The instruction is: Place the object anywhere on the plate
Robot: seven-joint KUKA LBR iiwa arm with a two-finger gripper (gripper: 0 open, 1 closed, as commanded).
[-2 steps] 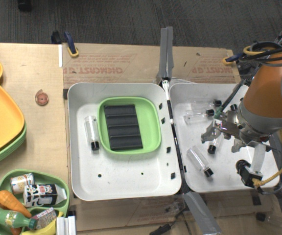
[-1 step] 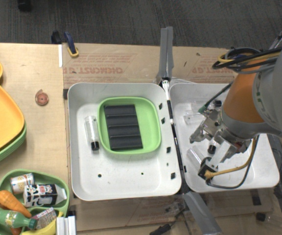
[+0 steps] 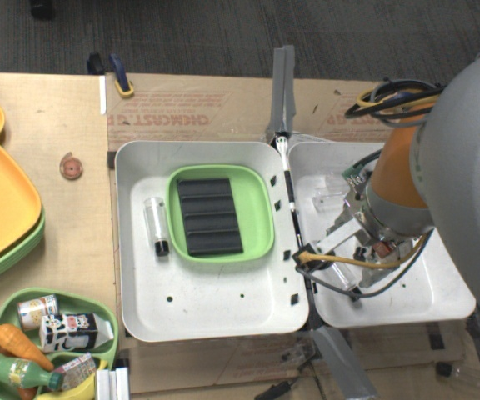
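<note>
A green square plate (image 3: 261,215) lies in the left bin (image 3: 215,311). A black ribbed block (image 3: 210,216) rests flat on the plate's middle. A clear tube with a black cap (image 3: 156,226) lies on the bin floor just left of the plate. My gripper (image 3: 372,251) hangs low over the right bin (image 3: 415,298), mostly hidden under the wrist and its orange band. A crumpled clear plastic piece (image 3: 327,195) lies on that bin's floor, up and to the left of the gripper.
Cables and a yellow hose (image 3: 340,259) loop off the wrist toward the wall between the bins. Orange and green plates (image 3: 2,198) are stacked at the far left. A green bowl of toy food (image 3: 44,340) sits at the bottom left.
</note>
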